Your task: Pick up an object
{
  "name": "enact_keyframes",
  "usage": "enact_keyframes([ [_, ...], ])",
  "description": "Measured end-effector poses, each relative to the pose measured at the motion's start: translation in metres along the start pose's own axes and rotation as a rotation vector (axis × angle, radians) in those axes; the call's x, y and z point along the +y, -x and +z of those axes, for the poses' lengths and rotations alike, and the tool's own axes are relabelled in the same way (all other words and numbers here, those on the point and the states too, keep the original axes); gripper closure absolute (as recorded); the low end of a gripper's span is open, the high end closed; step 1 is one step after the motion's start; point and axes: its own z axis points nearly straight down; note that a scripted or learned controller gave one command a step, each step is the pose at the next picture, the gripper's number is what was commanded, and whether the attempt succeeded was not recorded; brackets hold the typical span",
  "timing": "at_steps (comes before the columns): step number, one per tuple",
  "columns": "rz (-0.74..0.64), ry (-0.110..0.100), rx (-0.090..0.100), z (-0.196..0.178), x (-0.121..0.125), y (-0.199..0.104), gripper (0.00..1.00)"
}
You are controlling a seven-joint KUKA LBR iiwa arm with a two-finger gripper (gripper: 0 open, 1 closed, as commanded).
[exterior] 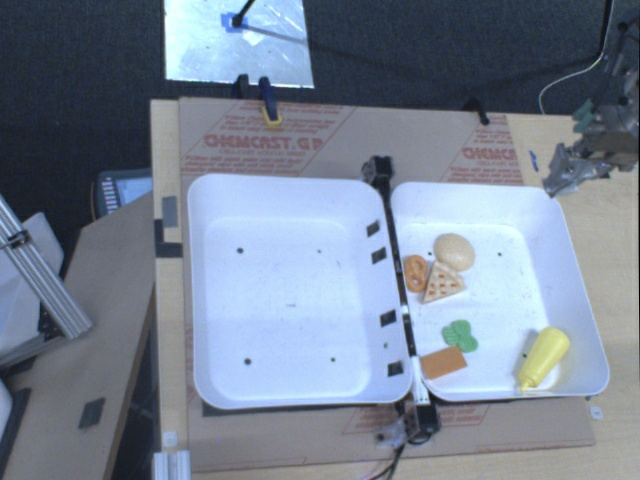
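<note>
The claw point(560, 173) hangs at the right edge of the view, just past the far right corner of the right bin point(575, 258), over the bare surface point(560, 148). It is small and partly blurred, so I cannot tell how it is set; nothing shows gripped in it.

All the objects lie in the right bin. A pale beige egg-shaped piece point(454, 250) sits near the bin's middle, toward its left wall. Just beside it, nearer the divider, is an orange round slice point(415, 272), and touching that a triangular pizza-like wedge point(443, 283). Closer to the near edge lies a small green leafy piece point(460, 335), and below it an orange flat block point(443, 363) near the near left corner. A yellow bottle-shaped piece point(543, 356) lies tilted in the near right corner, against the wall.

The left bin point(200, 268) stands alongside, the two touching along their shared edge.
</note>
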Motion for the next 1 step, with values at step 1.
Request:
enact_keyframes([
  [1, 0.009, 0.005, -0.004, -0.0602, -0.0528, 0.0571, 1.0],
])
